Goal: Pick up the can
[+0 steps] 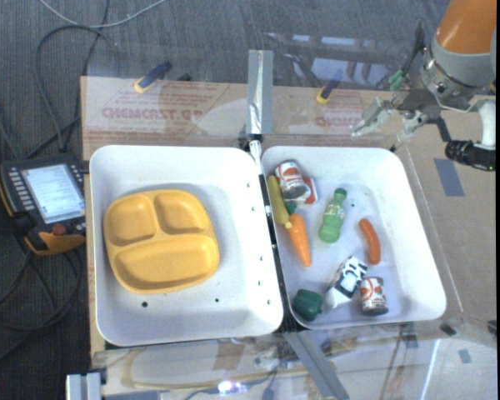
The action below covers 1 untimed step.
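- Can (295, 181) lies on its side at the back-left of the right bin (417, 223), close to the divider; red-and-white label faces up; rolling is likely if nudged
- second small can-like item (372, 295) sits near the front-right corner, touching a black-and-white carton (345, 280); either could be the target, I can't tell which
- gripper (392, 117) hangs above the surface just behind the bin's back rim, well apart from both; fingers look spread, nothing between them
- clutter matters: yellow stick (277, 201) and carrot (299, 240) lie right beside the back can, so finger clearance is tight on that side
- green bottle (332, 216), sausage (369, 240) and dark green piece (308, 303) are elsewhere in the bin
- left bin (150, 307) carries a yellow divided tray (160, 240); irrelevant to the pick
- judgement: approach not yet started
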{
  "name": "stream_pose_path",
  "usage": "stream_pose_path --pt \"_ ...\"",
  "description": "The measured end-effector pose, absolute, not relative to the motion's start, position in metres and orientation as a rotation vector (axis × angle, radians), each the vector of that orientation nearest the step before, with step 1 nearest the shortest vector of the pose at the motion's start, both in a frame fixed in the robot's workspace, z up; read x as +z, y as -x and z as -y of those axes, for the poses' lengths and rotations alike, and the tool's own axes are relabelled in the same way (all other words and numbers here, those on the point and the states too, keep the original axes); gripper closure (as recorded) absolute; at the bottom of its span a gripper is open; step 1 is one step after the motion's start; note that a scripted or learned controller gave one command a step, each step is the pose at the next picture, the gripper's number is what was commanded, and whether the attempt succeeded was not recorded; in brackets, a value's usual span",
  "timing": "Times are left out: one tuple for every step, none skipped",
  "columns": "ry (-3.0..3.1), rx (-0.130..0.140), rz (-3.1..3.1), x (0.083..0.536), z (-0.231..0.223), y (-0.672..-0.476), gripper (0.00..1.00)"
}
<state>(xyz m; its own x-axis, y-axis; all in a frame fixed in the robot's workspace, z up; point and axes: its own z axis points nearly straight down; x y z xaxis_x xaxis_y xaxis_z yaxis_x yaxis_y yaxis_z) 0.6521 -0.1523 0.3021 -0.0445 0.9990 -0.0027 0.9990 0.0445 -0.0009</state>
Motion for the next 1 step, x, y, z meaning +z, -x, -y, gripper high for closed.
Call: stream_pose_path --pt "-1.991 -0.003 -2.432 0.1976 0.0824 -0.6681 0.00"
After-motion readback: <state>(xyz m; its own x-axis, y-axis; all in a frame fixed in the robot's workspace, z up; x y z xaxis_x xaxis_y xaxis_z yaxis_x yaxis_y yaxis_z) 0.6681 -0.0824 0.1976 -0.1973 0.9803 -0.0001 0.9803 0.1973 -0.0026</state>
